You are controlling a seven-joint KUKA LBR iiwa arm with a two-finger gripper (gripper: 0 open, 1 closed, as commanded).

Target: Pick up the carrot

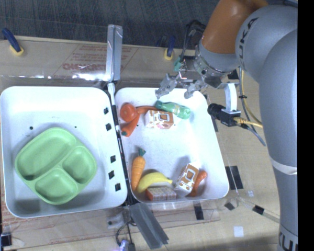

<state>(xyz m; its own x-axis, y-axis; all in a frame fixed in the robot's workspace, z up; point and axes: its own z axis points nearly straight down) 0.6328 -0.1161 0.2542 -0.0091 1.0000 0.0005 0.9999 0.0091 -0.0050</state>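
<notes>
The carrot (137, 168) is orange with a small green top and lies lengthwise near the left wall of the right bin (212, 140), its lower end touching a yellow banana (153, 180). My gripper (176, 90) hangs over the far edge of that same bin, well away from the carrot and above a green bottle (174, 109). Its two fingers (163, 89) are spread apart with nothing between them, so it is open.
In the right bin there are also an orange ladle-like toy (129, 115), a printed white packet (160, 119), a small carton (187, 178) over a red item, and a brown block (160, 194). The left bin (21, 101) holds a green divided plate (55, 164).
</notes>
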